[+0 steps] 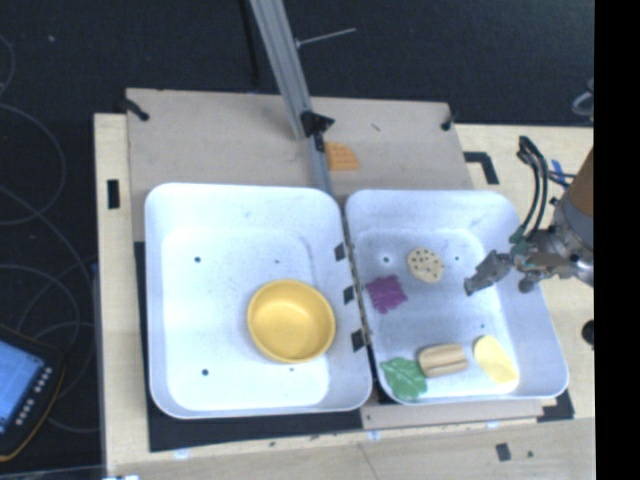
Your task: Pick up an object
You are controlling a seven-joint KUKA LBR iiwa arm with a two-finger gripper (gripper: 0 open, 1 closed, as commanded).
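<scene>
My gripper [503, 276] hovers over the right side of the right bin [395, 218], its two dark fingers spread apart with nothing between them. In that bin lie a round tan cookie [425, 264] with dark specks, a purple piece [385, 293], a green leafy piece [403, 377], a tan bread roll [442, 359] and a yellow lemon-like object [495, 359]. The cookie is to the left of the gripper, the yellow object below it. A yellow bowl [291, 319] sits in the left bin [200, 228].
A grey metal rail [282, 58] slants down from the top to the divider between the bins. An orange tag [340, 157] lies on the board behind the bins. Cables [535, 173] hang by the arm at the right.
</scene>
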